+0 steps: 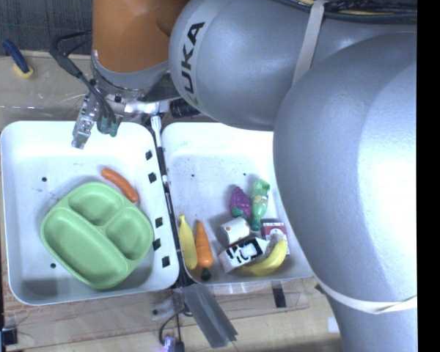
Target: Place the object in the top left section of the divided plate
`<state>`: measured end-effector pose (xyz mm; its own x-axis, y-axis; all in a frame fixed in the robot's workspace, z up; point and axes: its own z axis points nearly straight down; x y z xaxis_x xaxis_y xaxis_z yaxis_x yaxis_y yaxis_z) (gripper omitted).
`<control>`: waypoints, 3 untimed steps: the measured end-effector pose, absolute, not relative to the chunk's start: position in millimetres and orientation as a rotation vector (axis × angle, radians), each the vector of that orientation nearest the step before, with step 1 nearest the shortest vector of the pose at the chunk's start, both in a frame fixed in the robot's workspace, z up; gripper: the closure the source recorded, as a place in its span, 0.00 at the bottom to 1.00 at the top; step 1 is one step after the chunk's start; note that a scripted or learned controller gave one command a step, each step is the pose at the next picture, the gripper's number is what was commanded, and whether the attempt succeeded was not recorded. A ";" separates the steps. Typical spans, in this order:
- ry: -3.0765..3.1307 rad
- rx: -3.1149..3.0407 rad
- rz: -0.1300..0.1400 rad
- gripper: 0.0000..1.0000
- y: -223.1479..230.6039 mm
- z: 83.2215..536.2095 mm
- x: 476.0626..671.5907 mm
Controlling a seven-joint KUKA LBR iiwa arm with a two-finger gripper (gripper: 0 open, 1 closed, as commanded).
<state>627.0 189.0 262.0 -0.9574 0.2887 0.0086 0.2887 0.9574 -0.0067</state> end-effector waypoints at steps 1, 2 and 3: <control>-3.124 -0.317 0.003 1.00 207.4 351.3 649.7; -3.132 -0.153 0.005 1.00 217.9 250.6 580.6; -3.139 -0.079 0.003 1.00 215.3 323.3 652.9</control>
